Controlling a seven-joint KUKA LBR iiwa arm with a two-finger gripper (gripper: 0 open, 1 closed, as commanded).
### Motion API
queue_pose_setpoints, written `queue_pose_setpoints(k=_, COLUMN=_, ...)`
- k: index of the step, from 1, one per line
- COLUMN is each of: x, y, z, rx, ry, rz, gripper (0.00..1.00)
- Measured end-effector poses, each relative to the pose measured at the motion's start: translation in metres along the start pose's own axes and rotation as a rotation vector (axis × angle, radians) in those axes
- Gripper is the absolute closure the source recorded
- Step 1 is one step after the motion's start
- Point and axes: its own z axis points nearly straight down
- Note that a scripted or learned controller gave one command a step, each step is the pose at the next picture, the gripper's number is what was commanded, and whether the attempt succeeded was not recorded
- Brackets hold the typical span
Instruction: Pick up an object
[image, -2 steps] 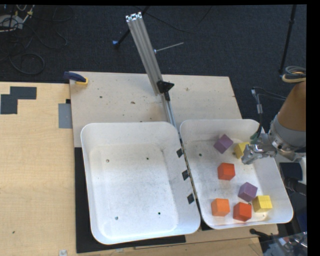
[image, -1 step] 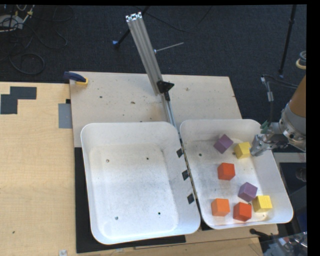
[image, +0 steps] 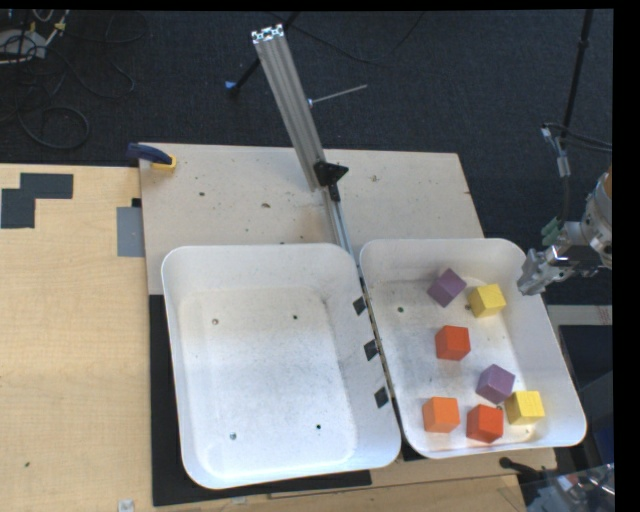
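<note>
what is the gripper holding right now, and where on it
Nothing. The gripper sits at the right bin's far right rim, apart from the nearest yellow cube, with no object between it.

the pale bench (image: 400, 190) bears two shallow white bins touching side by side: the right bin (image: 395, 262), nearer the gripper (image: 537, 270), and the left bin (image: 185, 270), well away from its fingers. at the bench's far-left corner sits what may be a blue-and-yellow clamp (image: 152, 156).
</note>
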Motion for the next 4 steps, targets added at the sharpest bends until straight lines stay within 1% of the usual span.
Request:
queue_pose_setpoints(k=1, x=0.049, y=-0.013, z=0.018, rx=0.008, ry=0.004, rz=-0.001, gripper=1.00)
queue_pose_setpoints(k=2, x=0.099, y=-0.018, z=0.035, rx=0.008, ry=0.004, rz=0.000, gripper=1.00)
queue_pose_setpoints(k=3, x=0.156, y=-0.027, z=0.049, rx=0.009, ry=0.004, rz=-0.001, gripper=1.00)
queue_pose_setpoints(k=4, x=0.204, y=-0.039, z=0.058, rx=0.009, ry=0.004, rz=0.000, gripper=1.00)
